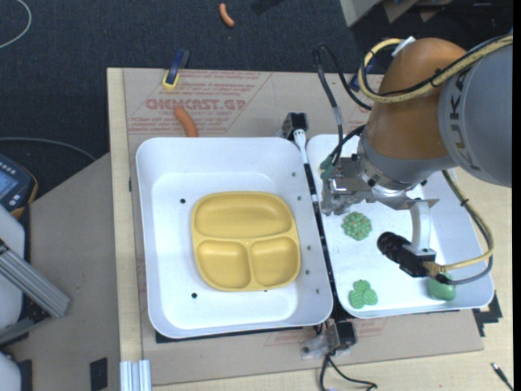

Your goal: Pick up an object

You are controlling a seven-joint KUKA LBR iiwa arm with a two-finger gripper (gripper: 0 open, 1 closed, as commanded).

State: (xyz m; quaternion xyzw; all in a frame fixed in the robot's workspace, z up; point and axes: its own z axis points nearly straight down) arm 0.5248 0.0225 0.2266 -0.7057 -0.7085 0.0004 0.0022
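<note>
On the table (130,218), the right bin (464,226) sits toward the right edge, and the arm (415,96) hangs over that bin's back half. The tool (335,194) sits low by the bin's left wall; from here I can't tell whether it is apart or together. The nearest green lump (356,225) lies just beside it, toward the table's front edge and a touch rightward. It looks roundish, with no clear long axis. A second green lump (363,294) lies nearer the front.

Bumpy green ball (356,225), leafy green piece (363,294) in right bin (392,290); yellow divided plate (244,240) in left bin (163,186).
</note>
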